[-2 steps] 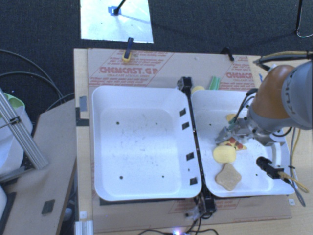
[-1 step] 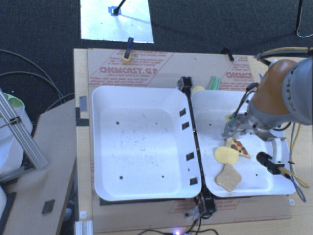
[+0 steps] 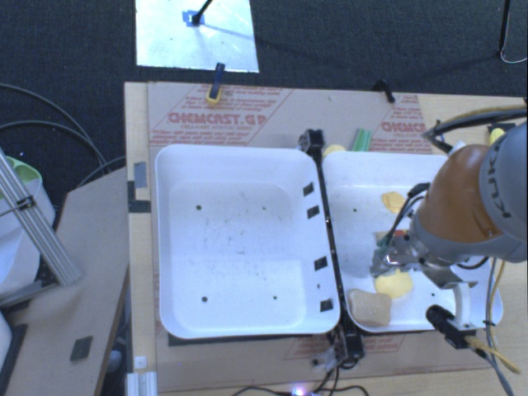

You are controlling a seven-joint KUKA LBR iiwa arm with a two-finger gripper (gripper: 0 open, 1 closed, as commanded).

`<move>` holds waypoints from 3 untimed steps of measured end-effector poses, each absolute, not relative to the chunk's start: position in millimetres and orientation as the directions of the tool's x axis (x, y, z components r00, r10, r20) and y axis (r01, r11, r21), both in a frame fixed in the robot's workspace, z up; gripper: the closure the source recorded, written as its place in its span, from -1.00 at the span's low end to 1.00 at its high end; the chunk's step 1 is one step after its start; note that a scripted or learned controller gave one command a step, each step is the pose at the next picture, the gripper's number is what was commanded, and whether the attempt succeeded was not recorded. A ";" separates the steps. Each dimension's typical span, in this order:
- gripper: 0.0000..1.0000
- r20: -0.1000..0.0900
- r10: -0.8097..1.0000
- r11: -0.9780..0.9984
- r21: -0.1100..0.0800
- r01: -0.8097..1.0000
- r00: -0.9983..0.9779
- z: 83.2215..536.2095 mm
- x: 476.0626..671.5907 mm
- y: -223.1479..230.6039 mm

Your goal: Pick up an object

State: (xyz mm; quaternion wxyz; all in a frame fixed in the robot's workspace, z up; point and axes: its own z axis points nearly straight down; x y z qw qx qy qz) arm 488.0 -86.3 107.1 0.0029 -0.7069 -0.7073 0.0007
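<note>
The right bin [image 3: 355, 180] holds a yellow rounded object [image 3: 394, 285] near its front, a tan sponge-like block [image 3: 370, 308] at the front left corner, and a small yellow piece [image 3: 393, 200] farther back. My gripper [image 3: 388, 258] hangs low over the right bin, just behind and touching close to the yellow rounded object. The grey wrist with its orange band [image 3: 454, 200] covers much of the bin's right side. A small greenish item [image 3: 383, 239] peeks out by the gripper.
The left bin [image 3: 177, 172] sits beside the right one, split by a black divider [image 3: 323, 221]. Beyond the bins lie a yellow item [image 3: 334, 149], a green stick [image 3: 360, 139] and a blue-yellow tool [image 3: 216, 85] on the cardboard.
</note>
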 end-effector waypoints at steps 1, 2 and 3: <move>-1.00 0.000 1.000 0.000 0.001 1.000 0.000 107.1 491.7 -88.4; -1.00 -0.004 1.000 0.003 0.012 1.000 -0.003 89.8 560.2 -91.4; 1.00 -0.002 1.000 0.004 0.013 1.000 -0.004 99.1 558.6 -90.8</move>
